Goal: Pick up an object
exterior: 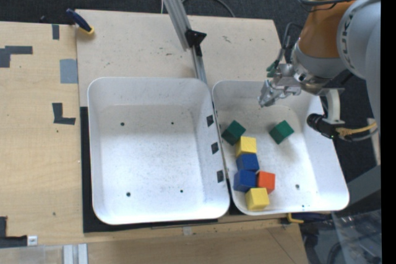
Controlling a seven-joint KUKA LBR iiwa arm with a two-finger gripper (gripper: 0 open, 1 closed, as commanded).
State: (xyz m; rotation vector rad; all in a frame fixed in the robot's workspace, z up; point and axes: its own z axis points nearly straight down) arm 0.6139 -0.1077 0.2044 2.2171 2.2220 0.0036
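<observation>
Gripper (pixel 270 97) above right bin's (pixel 322 191) far end, finger state unreadable | green cube (pixel 282 131) lies just below-right of it, likeliest target | 6 cubes cluster toward bin's left wall, harder access

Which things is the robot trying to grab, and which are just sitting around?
For the job:
the tool
two green blocks
two yellow blocks
two blue blocks
orange block
right bin

Just lying about:
left bin
blue and yellow clamp
grey tape
</observation>
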